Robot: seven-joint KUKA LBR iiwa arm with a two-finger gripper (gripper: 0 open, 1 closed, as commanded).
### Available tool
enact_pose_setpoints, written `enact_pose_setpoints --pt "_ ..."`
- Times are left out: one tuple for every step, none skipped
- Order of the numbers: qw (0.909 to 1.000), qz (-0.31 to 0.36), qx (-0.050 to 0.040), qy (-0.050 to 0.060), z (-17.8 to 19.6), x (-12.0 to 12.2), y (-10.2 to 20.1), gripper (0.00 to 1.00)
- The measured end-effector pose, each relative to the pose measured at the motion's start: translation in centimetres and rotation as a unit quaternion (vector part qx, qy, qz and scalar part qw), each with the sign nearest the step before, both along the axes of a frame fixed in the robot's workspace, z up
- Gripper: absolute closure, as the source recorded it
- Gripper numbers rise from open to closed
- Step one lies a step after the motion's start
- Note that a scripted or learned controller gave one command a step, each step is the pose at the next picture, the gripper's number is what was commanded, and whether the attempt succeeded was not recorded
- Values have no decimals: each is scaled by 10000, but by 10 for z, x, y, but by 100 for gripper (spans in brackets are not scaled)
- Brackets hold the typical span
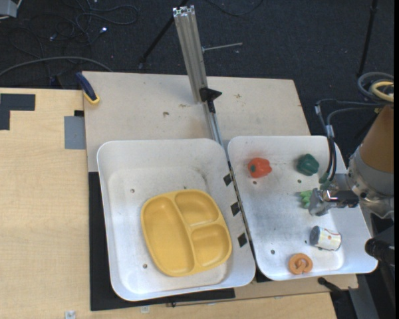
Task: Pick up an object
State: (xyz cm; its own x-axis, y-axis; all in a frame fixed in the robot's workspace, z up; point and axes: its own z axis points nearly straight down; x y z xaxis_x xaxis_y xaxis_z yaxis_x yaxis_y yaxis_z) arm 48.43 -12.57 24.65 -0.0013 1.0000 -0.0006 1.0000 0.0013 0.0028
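Note:
In the right bin [272, 244] lie a red pepper-like object [259, 167], a dark green object [308, 164], a small bright green object [306, 197], a white and grey cylinder [325, 238] and an orange ring [300, 264]. My gripper [319, 203] reaches in from the right and sits low at the right side of this bin, right against the bright green object. Its tips are too small and dark to read. The arm's orange band [384, 141] shows at the right edge.
The left bin [120, 178] holds a yellow divided tray [186, 231]. A metal post [193, 52] rises behind the bins, with clips along the seam between them. Wooden bench surface lies to the left. Cables hang near the arm at right.

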Motion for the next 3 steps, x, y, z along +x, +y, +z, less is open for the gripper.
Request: enact_pose_setpoints --pt "10000 18 14 34 -12 10 57 100" --pt "10000 23 13 27 -8 22 109 100" --pt "10000 15 10 42 -20 19 164 100"
